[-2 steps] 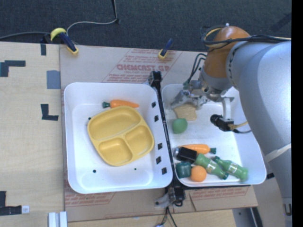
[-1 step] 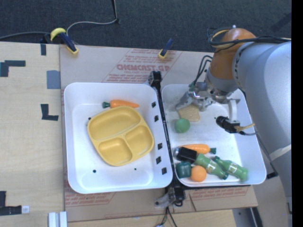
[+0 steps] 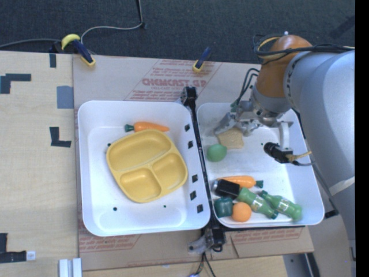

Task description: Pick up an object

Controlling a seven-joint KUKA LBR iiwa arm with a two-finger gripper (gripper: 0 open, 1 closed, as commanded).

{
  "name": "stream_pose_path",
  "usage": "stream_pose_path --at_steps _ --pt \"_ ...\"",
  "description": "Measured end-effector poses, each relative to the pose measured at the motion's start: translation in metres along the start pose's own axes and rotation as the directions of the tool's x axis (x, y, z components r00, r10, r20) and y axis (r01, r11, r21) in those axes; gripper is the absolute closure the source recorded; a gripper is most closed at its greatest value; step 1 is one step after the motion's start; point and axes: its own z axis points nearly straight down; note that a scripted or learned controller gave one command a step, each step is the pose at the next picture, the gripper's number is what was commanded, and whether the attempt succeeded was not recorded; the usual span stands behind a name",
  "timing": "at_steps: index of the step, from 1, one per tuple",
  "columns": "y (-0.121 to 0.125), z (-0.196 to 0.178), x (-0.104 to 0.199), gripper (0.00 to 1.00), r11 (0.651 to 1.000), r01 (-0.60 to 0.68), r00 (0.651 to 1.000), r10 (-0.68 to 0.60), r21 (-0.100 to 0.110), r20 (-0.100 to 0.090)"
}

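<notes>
My gripper (image 3: 235, 127) hangs low over the back of the right bin (image 3: 305, 178), its fingers spread open just above a flat tan piece (image 3: 230, 139). Nothing is between the fingers. A green ball (image 3: 217, 152) lies just left of and in front of the tan piece. Along the right bin's front lie a small carrot (image 3: 240, 182), a black item (image 3: 226, 188), a green bottle (image 3: 268, 203), an orange ball (image 3: 241, 212) and a dark green block (image 3: 222, 206).
The left bin (image 3: 92, 172) holds a yellow divided plate (image 3: 147, 164) with a carrot (image 3: 149, 127) behind it. The grey arm (image 3: 323, 97) covers the right bin's far right side. A black divider (image 3: 196, 154) runs between the bins.
</notes>
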Motion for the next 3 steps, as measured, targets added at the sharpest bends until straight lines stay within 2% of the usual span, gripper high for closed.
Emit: stream_pose_path --at_steps 2,3 --pt "0.008 0.0 -0.004 0.0 1.0 0.0 1.0 0.0 0.001 -0.001" --pt "0.009 -0.01 -0.003 1.0 1.0 0.001 1.0 -0.001 0.0 -0.001"
